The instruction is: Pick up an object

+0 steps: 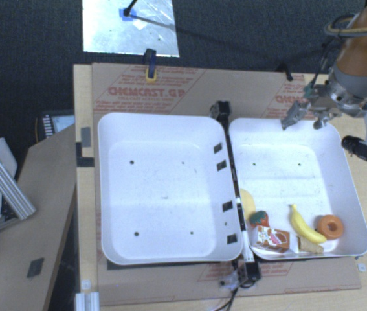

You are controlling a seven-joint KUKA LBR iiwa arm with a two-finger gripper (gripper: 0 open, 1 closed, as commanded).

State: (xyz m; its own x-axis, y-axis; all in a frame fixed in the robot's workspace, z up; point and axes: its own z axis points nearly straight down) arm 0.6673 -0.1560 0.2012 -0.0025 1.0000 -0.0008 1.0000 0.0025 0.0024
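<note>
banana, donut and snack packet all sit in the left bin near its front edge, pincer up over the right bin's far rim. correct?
Wrong bin. The camera view shows the banana, donut and snack packet in the right bin, near its front edge. The pincer is up over the right bin's far rim, as you said.

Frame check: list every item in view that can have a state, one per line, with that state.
tool: above right bin's far rim, holding nothing.
banana: lying flat in right bin.
orange ring: flat, beside banana.
red-and-white packet: lying at near wall.
left bin: level on bench.
</note>
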